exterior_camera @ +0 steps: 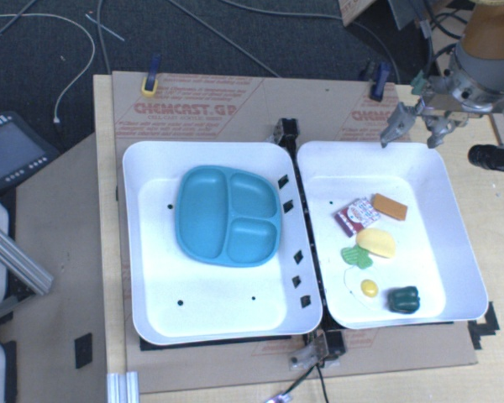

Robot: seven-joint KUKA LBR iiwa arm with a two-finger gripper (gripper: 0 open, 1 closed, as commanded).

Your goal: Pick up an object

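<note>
Start at the gripper (413, 133). Its two fingers stand apart with nothing between them, and it hangs over the far rim of the right bin (454, 191), near that bin's back edge. Treat this as a pre-grasp posture: spread fingers above the bin suggest the arm is positioned to descend, not to carry.

Move outward to the candidate objects, all lying in the right bin and well apart from the gripper. Nearest to it is an orange block (390, 206). Just beside that lies a red and white packet (356, 216). Below these sits a yellow lemon-shaped piece (376, 243), touching or nearly touching a green leafy piece (358, 257). Nearer the front rim you will find a small yellow ball (369, 289) and a dark green pepper-shaped piece (403, 300).

Note that the cluster is tight. A descent on the lemon or packet is likely to disturb a neighbour; the orange block and the pepper have freer sides.

The left bin (143, 250) holds a blue divided plate (228, 216), lying flat, far from the work.
</note>
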